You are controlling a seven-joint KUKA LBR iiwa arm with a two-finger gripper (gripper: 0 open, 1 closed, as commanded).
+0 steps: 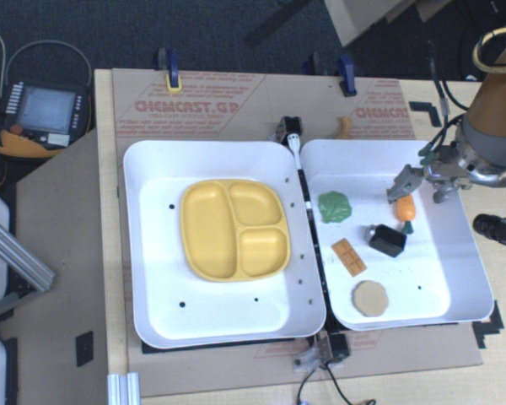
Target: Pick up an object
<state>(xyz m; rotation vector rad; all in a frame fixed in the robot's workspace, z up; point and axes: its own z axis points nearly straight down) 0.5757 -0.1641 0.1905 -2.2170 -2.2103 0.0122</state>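
The grey arm's end effector (422, 182) hangs over the right-hand shallow white bin (455, 264), its fingers spread with nothing between them, just above a small orange carrot-shaped toy (405, 209). That toy looks like the target; it lies near the bin's upper middle, just beside a black blocky object (387, 240). A clean grab probably means coming straight down so the fingers straddle the carrot's narrow width without nudging the black piece. Also in this bin are a green leafy lump (335, 207), a brown rectangular wafer (348, 256) and a round tan disc (370, 298). The left white bin (148, 251) holds a yellow divided plastic plate (234, 229). Both bins sit on a cardboard-covered worktop (118, 142) held by blue clamps, over dark carpet.
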